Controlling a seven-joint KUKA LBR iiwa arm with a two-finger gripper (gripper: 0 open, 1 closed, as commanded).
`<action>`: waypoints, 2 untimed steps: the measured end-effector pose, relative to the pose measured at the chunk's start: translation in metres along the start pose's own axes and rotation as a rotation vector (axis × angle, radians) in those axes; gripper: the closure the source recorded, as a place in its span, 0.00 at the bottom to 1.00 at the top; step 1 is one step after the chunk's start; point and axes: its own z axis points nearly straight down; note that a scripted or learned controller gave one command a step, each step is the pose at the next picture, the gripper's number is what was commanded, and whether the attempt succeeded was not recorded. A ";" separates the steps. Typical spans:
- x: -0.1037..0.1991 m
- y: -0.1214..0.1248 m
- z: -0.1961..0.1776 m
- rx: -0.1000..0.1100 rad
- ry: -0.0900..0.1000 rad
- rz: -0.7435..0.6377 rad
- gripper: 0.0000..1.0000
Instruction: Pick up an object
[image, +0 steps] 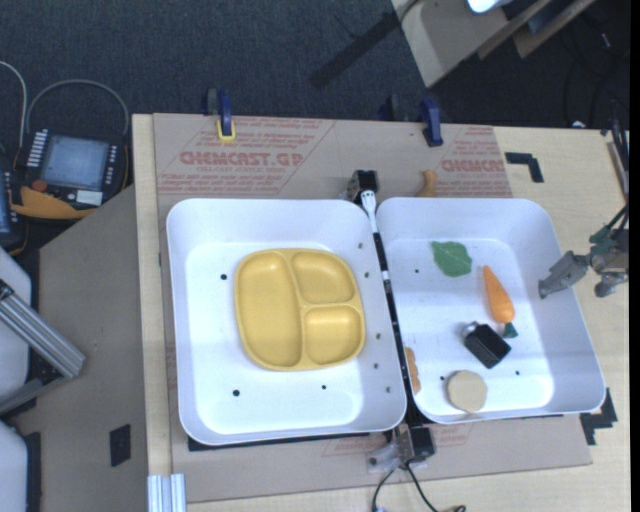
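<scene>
Gripper (583, 275) at right bin (560, 330) edge, fingers spread, nothing held — carrot (497, 293), black block (487, 344) inside

Dark blue-grey carpet floor (250, 50) fills the upper frame and the left side. A brown cardboard-covered worktop (330, 145) printed with red lettering occupies the centre, held at its upper edge by two blue clamps (222, 108). At upper left a black handheld control pendant with a grey screen (72, 165) lies on the floor, its black cable (75, 92) looped above it. Aluminium extrusion rail (35, 335) crosses the left edge. Lighting is even.
</scene>
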 end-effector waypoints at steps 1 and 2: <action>0.001 0.003 -0.007 -0.013 -0.004 -0.005 0.00; -0.005 0.007 0.053 -0.007 -0.001 -0.004 0.00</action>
